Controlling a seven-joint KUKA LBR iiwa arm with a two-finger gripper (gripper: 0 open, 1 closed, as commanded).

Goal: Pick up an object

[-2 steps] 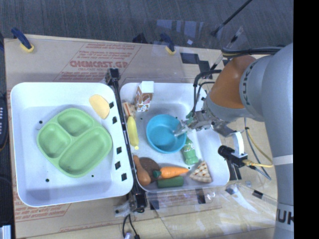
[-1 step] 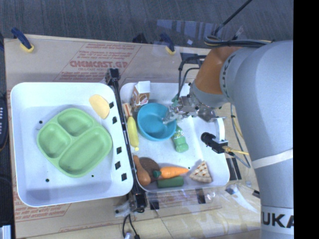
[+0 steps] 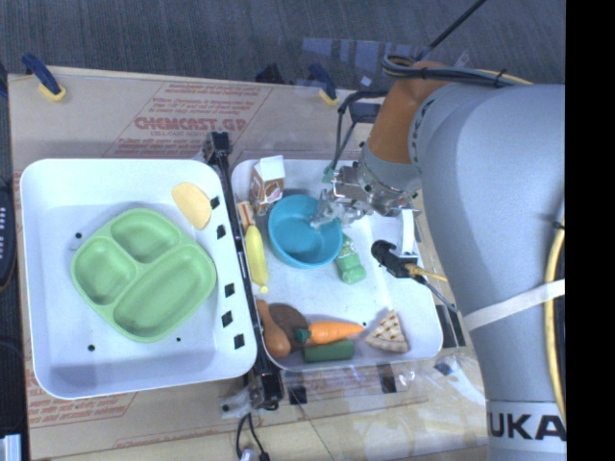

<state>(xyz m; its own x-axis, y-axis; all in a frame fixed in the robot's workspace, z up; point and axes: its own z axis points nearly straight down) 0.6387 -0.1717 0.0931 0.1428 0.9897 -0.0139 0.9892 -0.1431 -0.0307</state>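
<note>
Two readable prints: "CHEMCAST" on board (image 3: 188,123), "UKA" on arm (image 3: 524,425)

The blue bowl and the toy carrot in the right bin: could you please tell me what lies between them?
In the camera view, a small green bottle lies on the bin floor between the blue bowl and the carrot.

Red print on the brown board (image 3: 192,118) under the bins, well off to the left of the gripper (image 3: 332,205) and farther back, reads "CHEMCAST GP"; the smaller lines around it are too fine to read. Low on the arm's grey body (image 3: 509,286), nearer than the gripper, stand the white letters "UKA".
</note>
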